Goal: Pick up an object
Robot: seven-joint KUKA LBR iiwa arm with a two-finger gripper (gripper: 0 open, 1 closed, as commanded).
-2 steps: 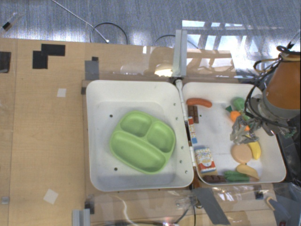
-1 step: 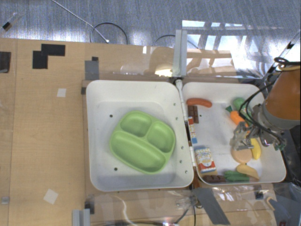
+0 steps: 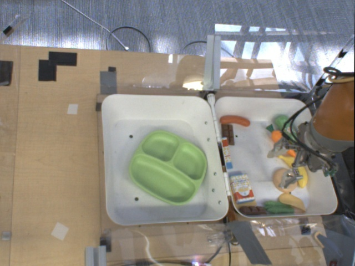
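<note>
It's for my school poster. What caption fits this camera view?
Robot claw reaching among toy food in the right bin, beside a green plate.

**One fixed camera, looking down at a slant**

I work from a single camera fixed above the worktop [image 3: 50, 165], tilted so both white bins sit mid-frame: left bin [image 3: 113, 165], right bin [image 3: 327, 201]. It stands back enough to take in floor [image 3: 166, 10] beyond the far edge. The arm [image 3: 338, 115] enters from the right.
</note>
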